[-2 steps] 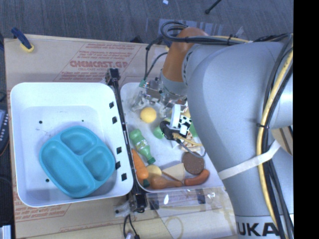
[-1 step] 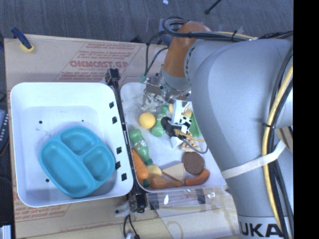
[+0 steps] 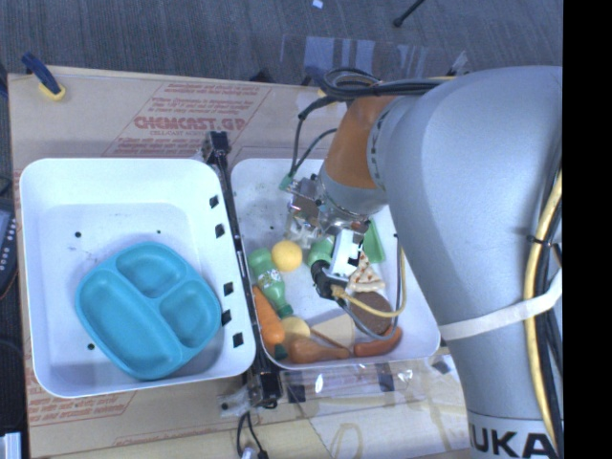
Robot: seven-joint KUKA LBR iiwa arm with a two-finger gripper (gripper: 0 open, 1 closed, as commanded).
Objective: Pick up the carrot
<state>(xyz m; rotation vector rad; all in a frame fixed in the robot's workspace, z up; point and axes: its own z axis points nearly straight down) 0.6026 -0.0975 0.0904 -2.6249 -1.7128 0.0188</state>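
Carrot (image 3: pixel 268 321) along white bin (image 3: pixel 253 185) wall, apart from tool (image 3: pixel 320 229), can't tell whether tool is closed

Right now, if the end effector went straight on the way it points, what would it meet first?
Most likely the yellow ball just below the end effector in the right bin, though depth is unclear from this slant. The carrot lies off that line, by the bin's left wall.

Grey KUKA arm (image 3: pixel 478 208) w/ orange wrist band (image 3: pixel 354 146) (black cables (image 3: pixel 349 82) looped above).
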